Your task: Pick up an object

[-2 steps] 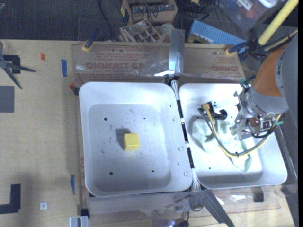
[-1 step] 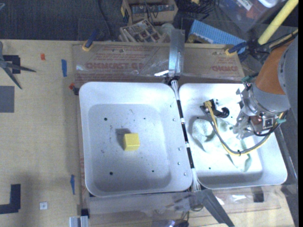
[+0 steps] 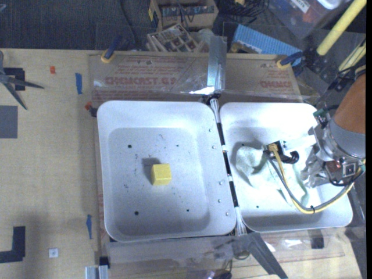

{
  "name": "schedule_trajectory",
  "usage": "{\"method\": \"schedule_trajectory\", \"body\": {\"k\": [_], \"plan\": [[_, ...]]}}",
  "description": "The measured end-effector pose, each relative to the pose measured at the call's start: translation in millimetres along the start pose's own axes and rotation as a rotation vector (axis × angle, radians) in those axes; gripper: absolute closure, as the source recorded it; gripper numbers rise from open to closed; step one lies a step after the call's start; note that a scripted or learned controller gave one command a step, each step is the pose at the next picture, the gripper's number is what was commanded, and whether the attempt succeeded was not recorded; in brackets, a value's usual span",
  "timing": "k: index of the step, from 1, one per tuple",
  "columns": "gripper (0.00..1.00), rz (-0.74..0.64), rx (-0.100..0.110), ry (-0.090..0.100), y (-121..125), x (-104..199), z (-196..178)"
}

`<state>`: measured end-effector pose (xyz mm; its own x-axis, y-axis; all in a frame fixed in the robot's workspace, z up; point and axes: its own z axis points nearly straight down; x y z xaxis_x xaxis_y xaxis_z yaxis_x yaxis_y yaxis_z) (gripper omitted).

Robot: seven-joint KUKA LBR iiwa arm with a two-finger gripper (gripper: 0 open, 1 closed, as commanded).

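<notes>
one yellow block (image 3: 161, 174) sits alone mid-floor of the left bin (image 3: 110, 121), probably light and stiff, best pinched across flat opposite sides, with open room all round. the gripper (image 3: 308, 176) hangs over the right bin (image 3: 256, 112) near a crumpled cloth (image 3: 247, 158); cannot tell its opening or hold.

Yellow cube (image 3: 161, 174), two white bins (image 3: 116, 127) with small dark specks, pale greenish-white crumpled cloth (image 3: 249, 160), yellow and black cables (image 3: 290, 188), grey arm (image 3: 349, 135) with orange band, light wooden bench (image 3: 46, 173)
</notes>
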<state>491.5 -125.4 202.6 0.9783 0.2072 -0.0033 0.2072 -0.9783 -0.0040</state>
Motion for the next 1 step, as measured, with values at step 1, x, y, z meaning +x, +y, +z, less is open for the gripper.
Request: {"method": "schedule_trajectory", "body": {"k": [1], "plan": [[1.00,-0.001,0.001,0.000,40.0,-22.0,2.4]]}}
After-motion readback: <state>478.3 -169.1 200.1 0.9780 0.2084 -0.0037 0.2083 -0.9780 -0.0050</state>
